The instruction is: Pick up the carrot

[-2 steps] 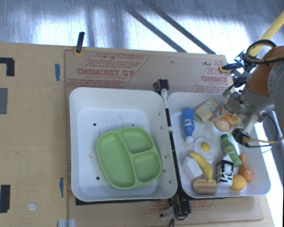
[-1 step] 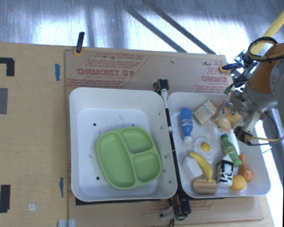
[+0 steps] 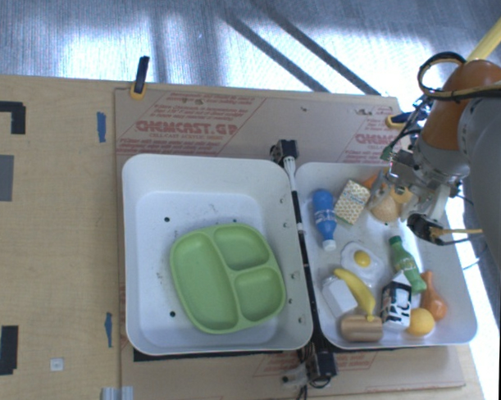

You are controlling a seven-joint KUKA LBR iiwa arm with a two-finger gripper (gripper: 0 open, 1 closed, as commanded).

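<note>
Right bin (image 3: pixel 468 322): holds cluttered play food. Arm enters at its far right corner. Gripper (image 3: pixel 396 194) hangs over tan item (image 3: pixel 385 208) near far edge. Carrot (image 3: pixel 432 293) lies along right wall toward near right corner, long axis parallel to wall. You must travel nearward along right wall.

Arm (image 3: pixel 466 121) low, gripper (image 3: pixel 396 192) seemingly downward

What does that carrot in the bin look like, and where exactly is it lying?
The carrot is a small orange toy, plastic by its look, showing as a short, slim piece in the right bin, close to its right wall. It lies just right of the green bottle, which hides part of it, and just above the orange ball; whether it touches either is too small to tell. The end effector hangs over the bin's far end, apart from it.
</note>
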